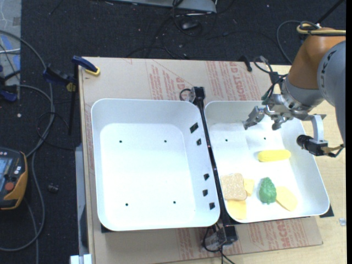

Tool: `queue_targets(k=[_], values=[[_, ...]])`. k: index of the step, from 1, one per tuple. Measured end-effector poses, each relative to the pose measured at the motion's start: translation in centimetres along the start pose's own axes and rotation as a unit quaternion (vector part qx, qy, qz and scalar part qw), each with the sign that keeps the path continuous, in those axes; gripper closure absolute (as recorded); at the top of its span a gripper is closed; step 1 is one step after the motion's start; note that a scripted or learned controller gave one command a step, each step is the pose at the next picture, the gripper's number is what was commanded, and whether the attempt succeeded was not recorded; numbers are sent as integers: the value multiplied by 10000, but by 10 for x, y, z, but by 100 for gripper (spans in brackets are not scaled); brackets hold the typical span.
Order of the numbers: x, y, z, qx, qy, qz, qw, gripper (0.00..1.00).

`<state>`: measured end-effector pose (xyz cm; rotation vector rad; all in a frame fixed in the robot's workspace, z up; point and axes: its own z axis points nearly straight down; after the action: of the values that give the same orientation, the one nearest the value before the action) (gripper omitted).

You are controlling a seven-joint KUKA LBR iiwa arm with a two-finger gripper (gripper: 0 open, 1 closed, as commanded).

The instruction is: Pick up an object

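My gripper (265, 120) hangs over the far part of the right bin (231, 110), its two fingers spread apart with nothing between them. Below it in that bin lies a yellow banana-shaped piece (274, 156). Nearer the front edge sit a tan cracker-like slab (233, 186), a green lumpy object (267, 190), a yellow piece (237, 208) under the slab, and another yellow piece (286, 198) to the right of the green one. The gripper is above and apart from all of them.
The left bin (99, 114) stands beside the right one, with a black clipped divider (204, 147) between them. A blue-and-yellow clamp (85, 65) grips the bench's far left corner. Cables lie on the dark floor behind.
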<state>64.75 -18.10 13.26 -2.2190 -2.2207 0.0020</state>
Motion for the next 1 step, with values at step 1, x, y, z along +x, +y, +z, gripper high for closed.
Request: queue_targets(k=[1], values=[[1, -1, 46, 2, -1, -1, 10000, 0]])
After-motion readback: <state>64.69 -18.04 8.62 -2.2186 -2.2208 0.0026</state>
